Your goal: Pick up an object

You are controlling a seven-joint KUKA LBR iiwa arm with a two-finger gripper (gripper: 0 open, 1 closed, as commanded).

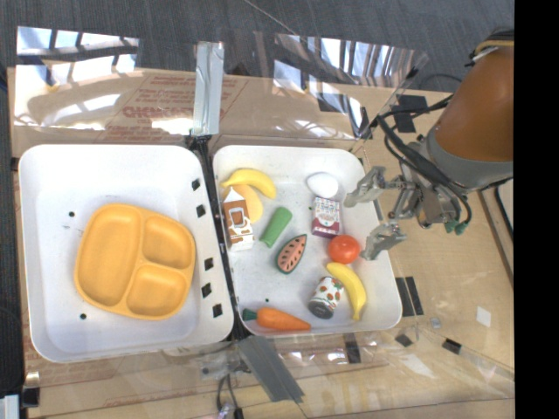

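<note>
The right bin holds several toy foods: a yellow banana, a small carton, a green cucumber, a watermelon slice, a white egg, a maroon box, a red tomato, a second banana, a can and a carrot. My gripper hangs at the bin's right edge, just right of the tomato and maroon box. Its fingers are spread apart with nothing between them.
The left bin holds a yellow divided tray. Black clips line the divider between the bins. Cardboard and clear plastic walls stand behind the bins. Cables run from the arm at the right, over bare bench.
</note>
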